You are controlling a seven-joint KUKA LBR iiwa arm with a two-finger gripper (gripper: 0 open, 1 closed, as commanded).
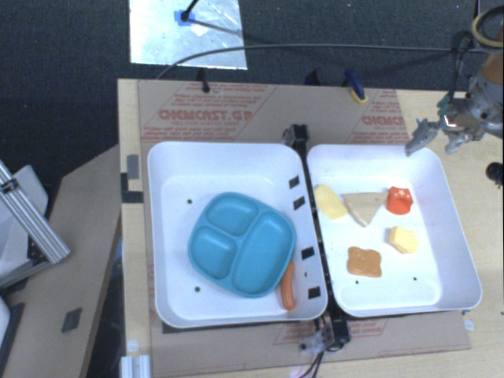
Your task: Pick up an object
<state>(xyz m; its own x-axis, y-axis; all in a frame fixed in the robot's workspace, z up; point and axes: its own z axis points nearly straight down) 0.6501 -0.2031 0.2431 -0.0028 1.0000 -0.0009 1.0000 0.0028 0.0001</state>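
The right bin (457,235) holds several food pieces: a pale yellow oval (331,202), a beige wedge (362,208), a small red piece (399,200), a yellow cube (403,239) and an orange-brown slice (365,262). My gripper (433,142) hangs over the far right corner of this bin, above its rim and back from the food. Its two fingers stand apart, open, with nothing between them. The red piece is the nearest item, lying below and to the left of the gripper.
The left bin (169,211) carries a blue divided plate (242,244) and an orange sausage (288,284) by its right wall. A black divider strip (303,203) runs between the bins. A shiny sheet (187,22) lies on the dark floor behind the bench.
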